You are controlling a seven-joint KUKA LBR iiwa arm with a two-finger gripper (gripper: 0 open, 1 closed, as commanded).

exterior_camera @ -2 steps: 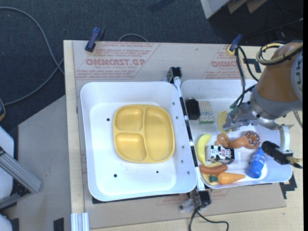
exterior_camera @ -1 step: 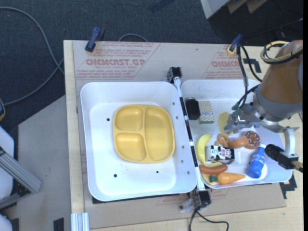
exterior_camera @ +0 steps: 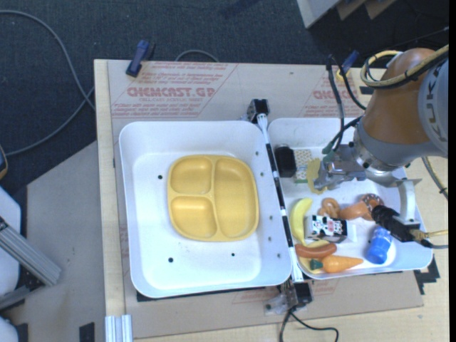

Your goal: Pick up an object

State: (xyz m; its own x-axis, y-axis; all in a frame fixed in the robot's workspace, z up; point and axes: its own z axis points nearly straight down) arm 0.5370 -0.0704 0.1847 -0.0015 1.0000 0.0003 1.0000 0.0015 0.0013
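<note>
Camera view has the pickable stuff all heaped in the right bin [exterior_camera: 420, 258], which makes sense for a grab-anything run: a banana [exterior_camera: 300, 218], a little black-and-white cow-pattern toy [exterior_camera: 327, 227], a red sausage-looking piece [exterior_camera: 315, 249], an orange carrot [exterior_camera: 338, 264], a blue bottle-ish thing [exterior_camera: 380, 246] and some tan plastic food [exterior_camera: 350, 209], mostly crowded toward the near end and touching or overlapping each other. The gripper [exterior_camera: 322, 179] sits low over the far half of that bin, just beside a dark block [exterior_camera: 285, 161] and a pale patterned item [exterior_camera: 305, 164], and honestly I can't tell how wide it's open or whether anything is in it, the wrist hides that. My guess is it's going for something at that less cluttered end. The left bin [exterior_camera: 135, 212] just carries a yellow divided plate [exterior_camera: 212, 197] lying flat in the middle, well apart from the pile, probably the drop-off side. Readable text: the cardboard sheet [exterior_camera: 171, 84] on the desk under the bins says "CHEMCAST GP" in red, repeated near the arm [exterior_camera: 399, 105], which also has partial letters on its grey shell, too cut off to read.
</note>
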